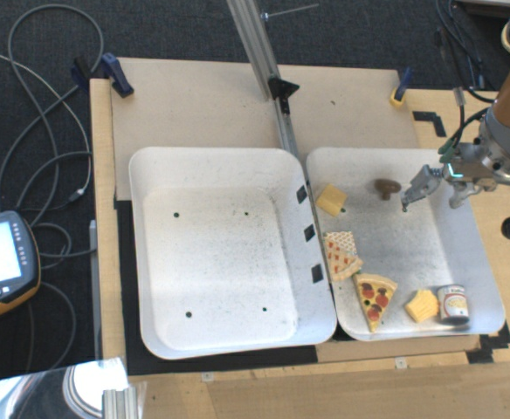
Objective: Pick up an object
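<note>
Bench (194, 112) fills the middle of the frame in front of you, carrying two white bins side by side. Your left bin (150, 182) sits centre-left; the right bin (473, 260) holds all the objects. The arm (508, 120) enters at the right edge, and its gripper (437, 190) hangs over the right bin's upper right part with fingers spread apart, nothing between them. Lower centre of that bin you see a pizza slice (374, 297), with a waffle piece (341, 253) just above it. A small can (453, 304) lies at the lower right, a yellow cheese wedge (422, 305) just beside it. Another yellow block (331, 201) sits near the bin's upper left, and a small brown item (386, 186) lies just left of the fingers
</note>
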`<state>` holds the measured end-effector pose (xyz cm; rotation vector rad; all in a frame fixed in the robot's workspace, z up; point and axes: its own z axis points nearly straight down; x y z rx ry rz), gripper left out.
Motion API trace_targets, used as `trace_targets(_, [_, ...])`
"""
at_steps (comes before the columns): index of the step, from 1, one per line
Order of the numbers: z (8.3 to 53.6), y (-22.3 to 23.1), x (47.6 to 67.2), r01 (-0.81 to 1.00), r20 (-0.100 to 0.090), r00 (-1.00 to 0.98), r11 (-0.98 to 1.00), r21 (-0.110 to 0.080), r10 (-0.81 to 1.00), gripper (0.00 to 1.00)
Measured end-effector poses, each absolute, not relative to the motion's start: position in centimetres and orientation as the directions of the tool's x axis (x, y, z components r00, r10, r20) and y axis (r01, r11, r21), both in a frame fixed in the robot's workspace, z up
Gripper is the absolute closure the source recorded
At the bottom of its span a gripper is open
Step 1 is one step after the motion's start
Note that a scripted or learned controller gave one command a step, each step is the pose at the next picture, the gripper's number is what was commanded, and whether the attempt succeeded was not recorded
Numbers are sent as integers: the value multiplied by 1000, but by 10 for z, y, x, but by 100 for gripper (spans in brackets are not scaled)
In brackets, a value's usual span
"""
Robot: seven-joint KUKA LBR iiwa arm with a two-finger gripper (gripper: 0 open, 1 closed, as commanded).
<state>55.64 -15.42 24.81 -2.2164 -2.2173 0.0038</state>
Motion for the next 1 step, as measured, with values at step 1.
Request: trace_targets(1, [250, -154, 557, 1000, 2, -1, 1, -2, 1000, 0])
